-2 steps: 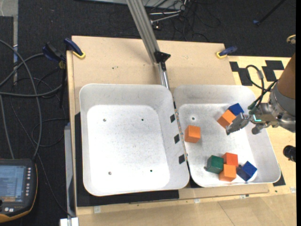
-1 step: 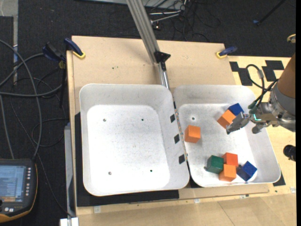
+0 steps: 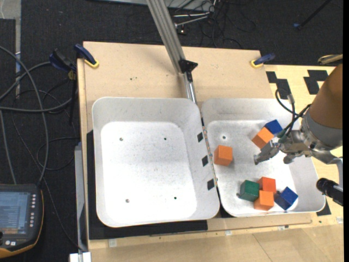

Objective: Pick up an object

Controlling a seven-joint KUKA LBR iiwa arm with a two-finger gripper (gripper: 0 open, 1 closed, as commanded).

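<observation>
You're looking down on a pale wooden desk (image 3: 142,75) set on dark carpet (image 3: 43,15), black cables (image 3: 32,100) trailing at its left, a metal rail (image 3: 163,23) slanting in from above, a handheld screen (image 3: 19,217) bottom left

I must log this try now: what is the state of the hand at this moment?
Hand: over the right bin, nothing seen between its fingers; open or closed cannot be told.

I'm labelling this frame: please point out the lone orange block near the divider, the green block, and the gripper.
Lone orange cube (image 3: 223,155): camera view, top face.
Green cube (image 3: 250,190): camera view, top face.
Two-finger gripper (image 3: 258,158): camera view, at its fingertips.
</observation>
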